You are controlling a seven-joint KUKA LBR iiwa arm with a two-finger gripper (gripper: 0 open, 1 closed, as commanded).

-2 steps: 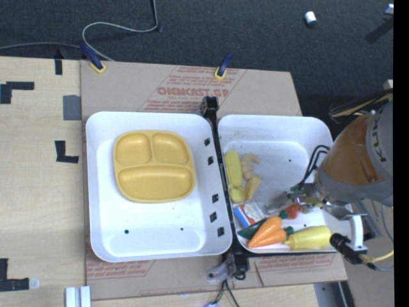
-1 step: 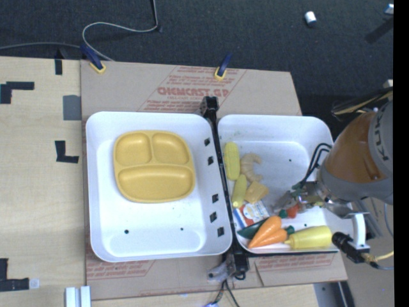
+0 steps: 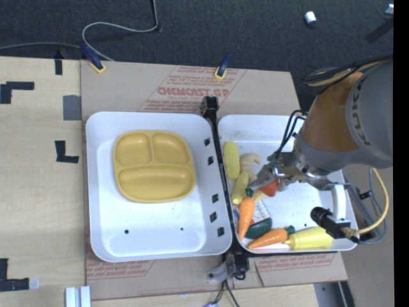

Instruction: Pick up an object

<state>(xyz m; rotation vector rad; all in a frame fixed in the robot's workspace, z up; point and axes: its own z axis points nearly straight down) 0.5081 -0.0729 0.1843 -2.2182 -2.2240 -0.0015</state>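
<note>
1. Grey KUKA arm (image 3: 358,123) with orange band reaches in from the right, over the right bin (image 3: 281,123).
2. Gripper (image 3: 267,179) sits low over the left-middle part of the right bin, among a pile of toy food.
3. Small red item (image 3: 270,188) lies right at the fingertips; can't tell if it is clamped or just lying under them, and can't tell if the gripper is released or clenched.
4. Toy corn cob (image 3: 231,159), yellow, lies lengthwise against the right bin's left wall, just left of the gripper.
5. Pale beige piece (image 3: 250,161) sits beside the corn, touching or nearly touching it.
6. Yellow banana-like piece (image 3: 241,187) below the corn; orange carrot (image 3: 245,217) below that, pointing toward the bin's front-left corner.
7. Second carrot (image 3: 268,238) lies along the front wall, next to a yellow cob-like piece with a green end (image 3: 311,238).
8. Dark green and blue scrap (image 3: 259,223) between the two carrots; kind unclear.
9. Left bin (image 3: 102,190) holds a yellow divided plate (image 3: 154,165), three compartments, in its rear half.
10. Both bins rest on a cardboard sheet (image 3: 192,91) with red print; blue-yellow clamps (image 3: 223,67) at its rear edge.
</note>
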